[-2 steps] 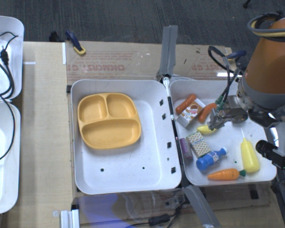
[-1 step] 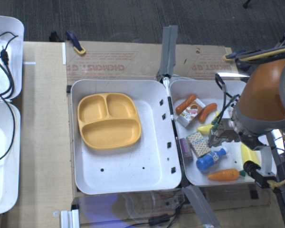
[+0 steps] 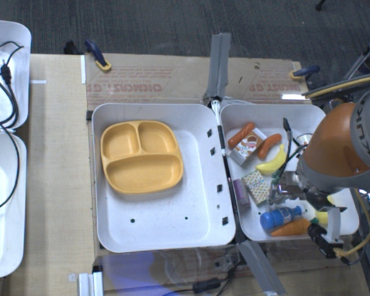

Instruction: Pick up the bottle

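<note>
A small blue bottle (image 3: pixel 277 218) lies on its side near the front of the right bin (image 3: pixel 250 227), with its pale cap end pointing right. An orange carrot (image 3: pixel 292 229) lies right against its front side. My gripper (image 3: pixel 283 192) hangs just behind and above the bottle, at the end of the grey arm with the orange band (image 3: pixel 338 142). The arm hides part of the bin's right half. Nothing shows held in the gripper.
The right bin also holds two red sausages (image 3: pixel 241 134), a small printed box (image 3: pixel 247 148), a yellow banana (image 3: pixel 272 163), a patterned packet (image 3: pixel 256 186) and a purple item (image 3: pixel 242 192). A yellow divided plate (image 3: pixel 141 156) lies in the left bin (image 3: pixel 166 227).
</note>
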Controlling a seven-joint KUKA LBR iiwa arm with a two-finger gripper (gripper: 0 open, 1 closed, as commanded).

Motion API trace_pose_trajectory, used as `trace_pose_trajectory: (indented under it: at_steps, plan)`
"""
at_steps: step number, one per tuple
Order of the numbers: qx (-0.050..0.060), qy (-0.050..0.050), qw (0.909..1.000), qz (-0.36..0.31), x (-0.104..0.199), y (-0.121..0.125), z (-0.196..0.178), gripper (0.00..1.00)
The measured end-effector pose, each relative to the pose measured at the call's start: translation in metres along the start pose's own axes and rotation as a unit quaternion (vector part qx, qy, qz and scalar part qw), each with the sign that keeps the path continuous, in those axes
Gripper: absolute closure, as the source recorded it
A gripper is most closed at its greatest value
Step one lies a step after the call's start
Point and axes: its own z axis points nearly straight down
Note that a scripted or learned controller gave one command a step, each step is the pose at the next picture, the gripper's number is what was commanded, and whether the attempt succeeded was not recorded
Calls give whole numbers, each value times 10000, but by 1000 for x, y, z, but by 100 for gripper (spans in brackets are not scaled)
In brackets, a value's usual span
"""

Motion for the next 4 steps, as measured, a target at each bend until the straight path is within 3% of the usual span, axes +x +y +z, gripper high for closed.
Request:
trace_pose_trajectory:
  at_steps: [1,2,3,4]
  plan:
    - [-10,-2,9867,-1627,-17,2,-6,0]
    - [-6,1,9690,-2469,-13,2,12,0]
    - [-15,-8,9828,-1846,10,1,-88,0]
    - [-65,-24,9604,-2787,-2,7,4,0]
